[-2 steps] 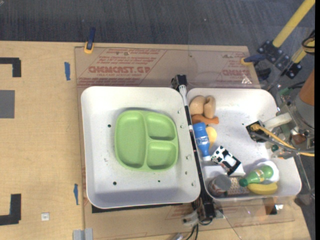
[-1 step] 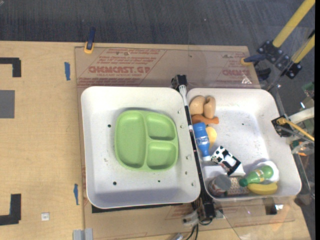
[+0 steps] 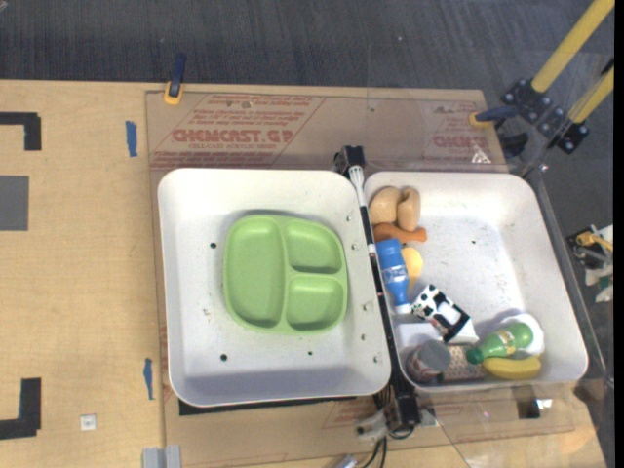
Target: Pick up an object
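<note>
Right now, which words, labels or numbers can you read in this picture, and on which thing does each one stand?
"CHEMCAST GP", red print seen reversed, on the protective film of the clear sheet behind the bins.
Smaller red lines around it: too blurred to read.
Red print at the sheet's right corner: too blurred.
Label on the blue bottle: too small to read.

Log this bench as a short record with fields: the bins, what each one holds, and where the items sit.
left bin: holds a green divided plate, lying flat near its middle
right bin: holds small items along its left wall and near edge
along left wall: tan bread-like piece, orange piece, blue bottle
near edge: black-and-white cow toy, green bottle, yellow banana
</note>
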You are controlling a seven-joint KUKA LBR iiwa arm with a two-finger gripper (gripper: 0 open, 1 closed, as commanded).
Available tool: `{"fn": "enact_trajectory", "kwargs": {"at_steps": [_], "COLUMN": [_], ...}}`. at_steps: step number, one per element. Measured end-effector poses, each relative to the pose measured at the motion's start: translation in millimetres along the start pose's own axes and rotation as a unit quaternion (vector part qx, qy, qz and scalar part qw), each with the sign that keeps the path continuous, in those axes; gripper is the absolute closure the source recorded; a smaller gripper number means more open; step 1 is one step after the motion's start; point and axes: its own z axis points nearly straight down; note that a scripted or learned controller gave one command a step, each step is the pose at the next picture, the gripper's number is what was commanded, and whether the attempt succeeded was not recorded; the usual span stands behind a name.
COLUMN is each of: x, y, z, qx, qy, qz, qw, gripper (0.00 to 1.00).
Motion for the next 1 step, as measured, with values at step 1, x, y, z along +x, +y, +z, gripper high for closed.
{"fn": "enact_trajectory", "kwargs": {"at_steps": [1], "x": [1.8], "y": [-1.3], "z": [-10.0], "qx": [0.000], "qy": [0.000], "qz": [-0.002], "qw": [1.0000], "gripper": [1.00]}}
